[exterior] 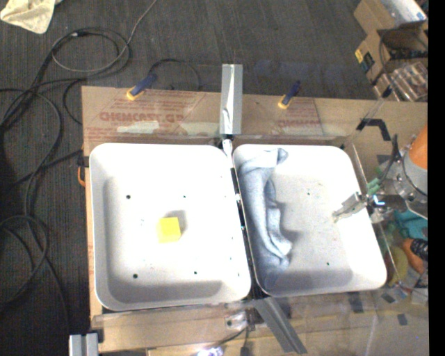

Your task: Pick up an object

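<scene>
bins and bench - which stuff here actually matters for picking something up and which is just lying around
For the job:
- yellow block, in the left bin
- grey cloth, along the left side of the right bin
- gripper, over the right bin's right edge

Lying about:
- black cables on the floor
- cardboard boxes at top right
- crumpled rag at top left

Bright overhead light is washing the two white bins (208, 156) nearly featureless, soft shadows are pooling along their near walls and beside the yellow block (170, 229), while the dark carpet (42, 208) is looking dim and grainy.
</scene>
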Robot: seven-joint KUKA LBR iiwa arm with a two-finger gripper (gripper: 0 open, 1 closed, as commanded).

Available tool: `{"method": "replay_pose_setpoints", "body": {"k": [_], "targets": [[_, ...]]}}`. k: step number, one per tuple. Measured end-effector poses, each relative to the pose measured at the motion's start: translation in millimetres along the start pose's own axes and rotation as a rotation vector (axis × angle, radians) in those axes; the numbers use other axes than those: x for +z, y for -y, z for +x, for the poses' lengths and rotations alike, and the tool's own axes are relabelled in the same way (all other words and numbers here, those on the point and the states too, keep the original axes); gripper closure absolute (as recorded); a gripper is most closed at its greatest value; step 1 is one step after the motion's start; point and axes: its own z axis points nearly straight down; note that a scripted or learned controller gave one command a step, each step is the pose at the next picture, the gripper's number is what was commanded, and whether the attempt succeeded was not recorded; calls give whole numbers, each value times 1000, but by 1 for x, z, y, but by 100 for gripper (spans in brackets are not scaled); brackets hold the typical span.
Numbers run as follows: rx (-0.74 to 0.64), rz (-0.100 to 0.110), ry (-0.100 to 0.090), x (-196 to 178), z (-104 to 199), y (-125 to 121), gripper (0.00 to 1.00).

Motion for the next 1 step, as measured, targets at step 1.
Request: {"method": "replay_pose_setpoints", "body": {"k": [1], "targets": [[85, 0, 0, 35, 72, -72, 0]]}}
